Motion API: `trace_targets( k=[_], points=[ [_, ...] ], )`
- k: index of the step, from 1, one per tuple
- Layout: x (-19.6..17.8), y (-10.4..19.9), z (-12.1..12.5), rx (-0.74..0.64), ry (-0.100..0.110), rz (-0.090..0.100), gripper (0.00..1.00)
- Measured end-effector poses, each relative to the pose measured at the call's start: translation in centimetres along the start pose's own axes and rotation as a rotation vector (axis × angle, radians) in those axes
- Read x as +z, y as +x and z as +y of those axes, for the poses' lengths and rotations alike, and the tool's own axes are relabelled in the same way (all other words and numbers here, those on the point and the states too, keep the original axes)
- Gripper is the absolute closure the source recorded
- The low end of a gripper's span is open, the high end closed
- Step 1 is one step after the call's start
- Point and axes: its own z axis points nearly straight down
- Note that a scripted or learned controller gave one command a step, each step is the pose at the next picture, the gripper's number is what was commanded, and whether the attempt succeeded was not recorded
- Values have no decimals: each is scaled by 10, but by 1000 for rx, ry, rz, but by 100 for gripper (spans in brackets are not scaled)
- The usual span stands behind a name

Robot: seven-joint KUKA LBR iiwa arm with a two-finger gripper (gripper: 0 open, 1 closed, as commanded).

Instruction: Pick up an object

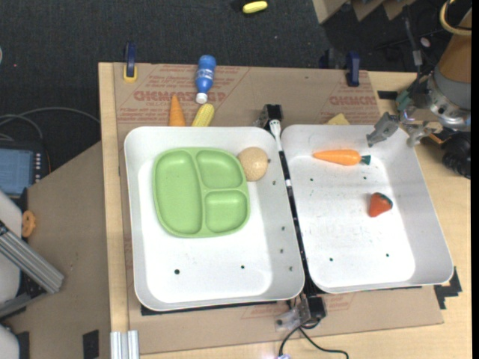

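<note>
The right bin [419, 223] held an orange carrot [338, 156] near its far edge and a small red strawberry [379, 204] closer to its middle. The arm [449, 88] hung over this bin's far right corner, wrist tilted toward the carrot. The gripper [397, 128] was spread open with nothing between its fingers [379, 132], a little right of the carrot's green end.

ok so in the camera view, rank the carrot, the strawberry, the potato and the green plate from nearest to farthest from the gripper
1. Orange toy carrot, top of the right white bin, just left of the gripper.
2. Red toy strawberry, right side of the same bin, lower down.
3. Round tan toy potato, top right of the left white bin.
4. Green plastic divided plate, farther left in that bin.
</note>
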Motion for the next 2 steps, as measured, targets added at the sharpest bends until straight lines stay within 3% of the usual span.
trace_targets(
  k=[1, 2],
  points=[
    [112, -17, -15, -2, 4, 16, 0],
    [108, -2, -82, 2, 7, 3, 0]
  ],
)
